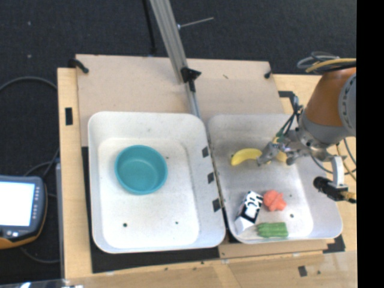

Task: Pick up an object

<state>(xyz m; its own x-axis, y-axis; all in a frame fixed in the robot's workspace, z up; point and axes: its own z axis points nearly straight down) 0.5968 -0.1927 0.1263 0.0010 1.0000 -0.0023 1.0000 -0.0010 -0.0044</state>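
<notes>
Worktop (pixel 240 83) with two white bins; arm over the right bin (pixel 324 221).
Claw (pixel 271 155) hovers low, its grip state impossible to tell (too blurred), just right of the banana (pixel 246 156), whose long axis runs left-right, its near tip beside the claw.

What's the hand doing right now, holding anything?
Hand: at the banana's right end in the right bin; grip state cannot be told.

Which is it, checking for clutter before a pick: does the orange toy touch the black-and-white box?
Apart. The camera view shows a strip of white bin floor between the orange toy and the black-and-white box.
</notes>
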